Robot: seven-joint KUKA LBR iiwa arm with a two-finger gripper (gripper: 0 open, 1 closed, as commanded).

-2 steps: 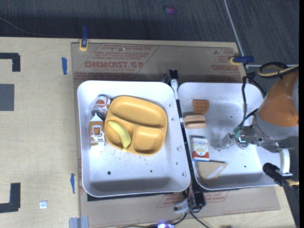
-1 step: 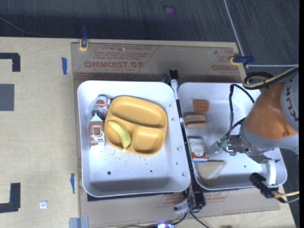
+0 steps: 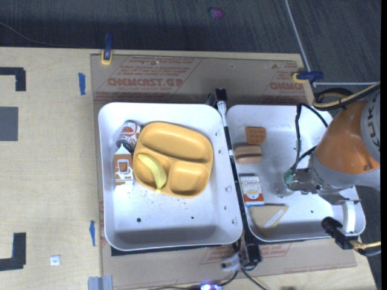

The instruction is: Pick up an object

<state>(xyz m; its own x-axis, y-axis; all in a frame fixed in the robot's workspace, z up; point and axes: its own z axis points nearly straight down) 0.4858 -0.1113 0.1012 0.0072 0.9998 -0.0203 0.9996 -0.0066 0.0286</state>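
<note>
Red print runs across the brown cardboard sheet (image 3: 199, 71) that lies under the two white bins: along its far edge, left of centre, a word seen upside down from this camera reads roughly "CHEMCAST", followed by two more letters that look like "GP"; the same red wording repeats near the sheet's right corner, partly cut off by the right bin (image 3: 284, 116). The small carton (image 3: 251, 189) in the right bin and the orange-and-white carton (image 3: 123, 169) in the left bin carry printing too small to read
</note>
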